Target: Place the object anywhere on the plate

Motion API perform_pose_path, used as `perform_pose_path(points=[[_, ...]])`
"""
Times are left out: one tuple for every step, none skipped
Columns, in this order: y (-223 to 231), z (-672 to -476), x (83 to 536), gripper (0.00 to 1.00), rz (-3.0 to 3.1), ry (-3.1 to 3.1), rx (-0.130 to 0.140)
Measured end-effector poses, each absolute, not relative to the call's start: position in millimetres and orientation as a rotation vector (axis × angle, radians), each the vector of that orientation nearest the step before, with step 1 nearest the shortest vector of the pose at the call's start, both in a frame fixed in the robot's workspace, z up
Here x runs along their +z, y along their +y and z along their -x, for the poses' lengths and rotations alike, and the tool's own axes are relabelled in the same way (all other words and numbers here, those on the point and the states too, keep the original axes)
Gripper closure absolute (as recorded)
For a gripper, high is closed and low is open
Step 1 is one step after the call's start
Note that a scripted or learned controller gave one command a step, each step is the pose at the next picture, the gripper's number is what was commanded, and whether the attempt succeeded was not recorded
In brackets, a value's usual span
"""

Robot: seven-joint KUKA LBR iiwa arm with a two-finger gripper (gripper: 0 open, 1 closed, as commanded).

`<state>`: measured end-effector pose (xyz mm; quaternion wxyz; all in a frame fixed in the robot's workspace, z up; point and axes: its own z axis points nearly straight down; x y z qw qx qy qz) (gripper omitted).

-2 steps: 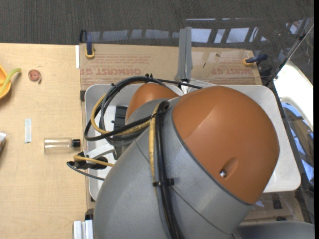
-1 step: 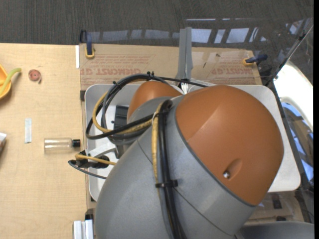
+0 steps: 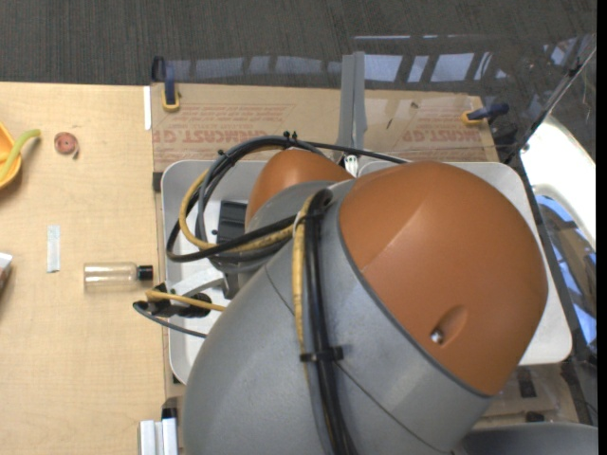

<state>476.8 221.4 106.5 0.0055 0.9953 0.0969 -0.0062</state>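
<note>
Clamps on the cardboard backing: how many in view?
2. One orange-tipped clamp at the cardboard's far left corner, another clamp at its far right corner. The arm covers much of the scene, so others may be hidden.

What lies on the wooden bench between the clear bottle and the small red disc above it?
In the camera view, bare wood: nothing rests between the clear bottle and the small red disc. A small white strip lies just left of that line, apart from both.

Grey arm point(image 3: 285, 368) — orange band point(image 3: 441, 263)
</note>
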Motion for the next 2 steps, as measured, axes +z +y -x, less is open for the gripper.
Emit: perform_pose_path(points=[[227.3,-476.5,90.6,1.00,-3.122,0.311,-0.008],[224.5,-476.4,98.4,1.00,-3.118,0.309,-0.014]])
